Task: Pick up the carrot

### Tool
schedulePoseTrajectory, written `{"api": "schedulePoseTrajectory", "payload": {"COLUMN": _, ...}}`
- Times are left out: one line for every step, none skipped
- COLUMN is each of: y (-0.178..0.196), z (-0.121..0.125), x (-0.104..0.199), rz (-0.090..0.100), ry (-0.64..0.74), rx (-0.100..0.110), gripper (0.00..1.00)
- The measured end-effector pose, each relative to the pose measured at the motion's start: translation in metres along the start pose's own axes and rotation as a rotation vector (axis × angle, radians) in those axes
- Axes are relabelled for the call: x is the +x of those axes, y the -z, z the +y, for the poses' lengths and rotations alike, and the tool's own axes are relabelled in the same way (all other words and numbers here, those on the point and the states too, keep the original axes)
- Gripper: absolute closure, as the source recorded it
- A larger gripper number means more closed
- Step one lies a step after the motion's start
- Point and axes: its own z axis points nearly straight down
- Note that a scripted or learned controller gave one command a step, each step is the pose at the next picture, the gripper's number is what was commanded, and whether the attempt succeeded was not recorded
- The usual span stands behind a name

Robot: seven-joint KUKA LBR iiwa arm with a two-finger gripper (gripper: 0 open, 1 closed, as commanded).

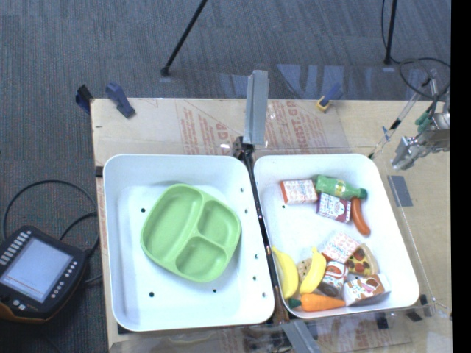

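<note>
The carrot (321,302) lies against the right bin's (394,219) near wall, just nearer than the bananas (298,272). Beyond that bin's far-right corner hangs the gripper (407,155), its opening unreadable. Approach stage; next, descend over the carrot.

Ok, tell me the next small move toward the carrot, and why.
Probably swing the gripper in over the right bin and toward its near edge. The gripper sits outside the bin's far right corner, while the carrot lies at the bin's near rim, below the bananas and beside a small carton.
</note>
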Motion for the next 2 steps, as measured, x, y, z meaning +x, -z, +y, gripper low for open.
{"api": "schedulePoseTrajectory", "payload": {"y": 0.0868, "z": 0.006, "x": -0.0029, "rz": 0.0, "ry": -0.288, "rx": -0.003, "gripper": 1.0}}
{"api": "schedulePoseTrajectory", "payload": {"y": 0.0929, "z": 0.0091, "x": -0.0005, "rz": 0.0, "ry": -0.28, "rx": 0.004, "gripper": 1.0}}
